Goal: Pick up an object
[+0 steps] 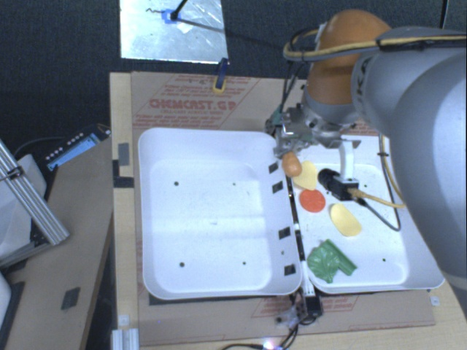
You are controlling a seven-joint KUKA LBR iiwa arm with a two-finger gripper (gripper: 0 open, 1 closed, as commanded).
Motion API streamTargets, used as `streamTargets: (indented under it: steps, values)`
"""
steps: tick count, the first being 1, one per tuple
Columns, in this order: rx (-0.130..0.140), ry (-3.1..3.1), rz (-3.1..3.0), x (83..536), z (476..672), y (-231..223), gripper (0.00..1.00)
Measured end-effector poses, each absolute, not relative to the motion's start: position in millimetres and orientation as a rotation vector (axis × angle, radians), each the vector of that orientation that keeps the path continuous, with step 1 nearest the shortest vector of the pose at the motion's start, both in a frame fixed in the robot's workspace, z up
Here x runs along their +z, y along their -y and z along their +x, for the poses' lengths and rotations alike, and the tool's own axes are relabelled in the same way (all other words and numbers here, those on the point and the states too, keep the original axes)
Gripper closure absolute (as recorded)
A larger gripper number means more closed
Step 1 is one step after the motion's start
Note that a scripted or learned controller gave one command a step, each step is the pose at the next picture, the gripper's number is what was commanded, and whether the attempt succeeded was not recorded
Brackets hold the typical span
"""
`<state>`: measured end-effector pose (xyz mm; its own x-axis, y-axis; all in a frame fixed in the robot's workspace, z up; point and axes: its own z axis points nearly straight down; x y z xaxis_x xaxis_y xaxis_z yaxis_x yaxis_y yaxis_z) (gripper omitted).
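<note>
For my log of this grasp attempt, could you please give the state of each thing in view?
gripper: low over the right bin's far left corner, hold unclear.
brown egg: lying just under the gripper.
pale yellow piece: flat, beside the brown egg.
red disc: lying flat.
yellow oval: flat, right of the red disc.
green piece: crumpled, in the near left corner.

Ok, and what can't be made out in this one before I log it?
All in the camera view:
1. The far right side of the right bin is hidden under the arm, so anything lying there is unseen.
2. Whether the hand touches the brown rounded object just below it is too small and blurred to tell.
3. The pale yellow piece is partly covered by the brown rounded object, so its full shape is unclear.
</note>
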<state>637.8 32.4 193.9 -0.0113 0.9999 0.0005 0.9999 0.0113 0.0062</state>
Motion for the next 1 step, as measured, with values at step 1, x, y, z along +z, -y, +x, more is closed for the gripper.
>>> streamTargets:
  steps: [1]
  values:
    - [0.005,-2.228,2.213,220.2,625.6,-51.5,1.00]
